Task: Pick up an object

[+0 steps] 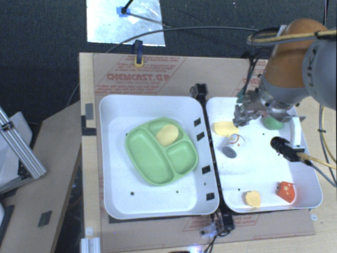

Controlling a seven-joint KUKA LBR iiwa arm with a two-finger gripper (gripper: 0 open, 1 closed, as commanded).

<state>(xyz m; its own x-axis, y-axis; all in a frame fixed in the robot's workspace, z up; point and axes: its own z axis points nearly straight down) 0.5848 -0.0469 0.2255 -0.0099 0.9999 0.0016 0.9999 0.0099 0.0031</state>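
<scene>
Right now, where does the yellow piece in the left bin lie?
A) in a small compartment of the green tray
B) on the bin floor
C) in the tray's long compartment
A: the yellow piece sits in a small compartment of the green tray, beside the long one.

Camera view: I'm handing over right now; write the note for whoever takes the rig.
Gripper: low over the right bin's back left; nothing seen held.
Right bin: pale yellow piece just beside the gripper, green piece partly under the arm, grey piece, round yellow piece, red piece.
Left bin: green divided plate with a yellow lump in one compartment.
Done: nothing picked. Left: grasp and lift one object.
</scene>
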